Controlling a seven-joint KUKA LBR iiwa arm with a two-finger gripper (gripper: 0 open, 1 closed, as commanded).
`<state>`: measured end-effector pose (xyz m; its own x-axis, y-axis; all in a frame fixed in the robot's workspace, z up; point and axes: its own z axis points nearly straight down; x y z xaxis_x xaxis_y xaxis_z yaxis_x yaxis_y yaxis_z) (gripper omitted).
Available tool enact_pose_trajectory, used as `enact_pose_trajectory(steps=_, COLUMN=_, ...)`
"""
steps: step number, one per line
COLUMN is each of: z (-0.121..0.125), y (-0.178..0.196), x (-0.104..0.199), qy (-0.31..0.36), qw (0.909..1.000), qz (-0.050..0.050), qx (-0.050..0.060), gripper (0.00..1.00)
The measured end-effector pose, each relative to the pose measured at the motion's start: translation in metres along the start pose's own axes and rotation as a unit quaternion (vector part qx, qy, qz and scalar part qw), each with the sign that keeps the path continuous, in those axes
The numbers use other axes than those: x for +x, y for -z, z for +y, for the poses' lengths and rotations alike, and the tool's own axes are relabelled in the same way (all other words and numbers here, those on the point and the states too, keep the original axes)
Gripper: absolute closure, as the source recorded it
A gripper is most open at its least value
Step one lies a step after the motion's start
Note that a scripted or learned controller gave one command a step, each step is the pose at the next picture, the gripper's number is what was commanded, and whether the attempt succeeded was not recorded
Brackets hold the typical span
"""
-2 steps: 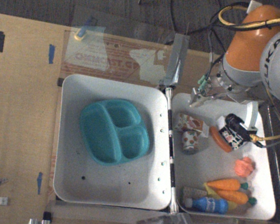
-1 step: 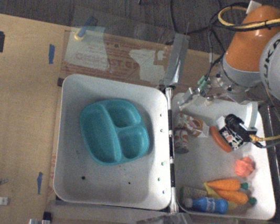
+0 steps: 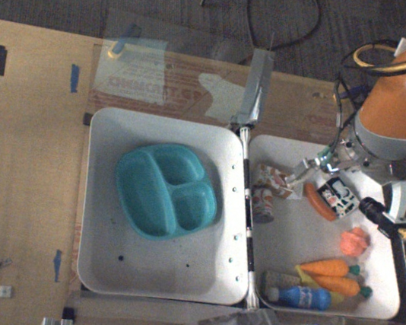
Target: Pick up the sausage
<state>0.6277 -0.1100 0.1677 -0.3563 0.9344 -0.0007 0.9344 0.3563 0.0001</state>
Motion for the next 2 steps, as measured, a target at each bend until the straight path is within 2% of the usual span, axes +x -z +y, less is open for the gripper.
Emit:
enact_pose_trajectory(steps=1, z=0.0045, y=0.0253, x=0.0137, qy=-0.135, qw=0.9909, qz=-0.001, qx=-0.002, gripper=0.00)
enact_pose_trajectory(steps=2, z=0.0099, y=0.0171, x=0.0189, qy=-0.153, qw=0.9882, qz=0.000, qx=0.000, gripper=0.00)
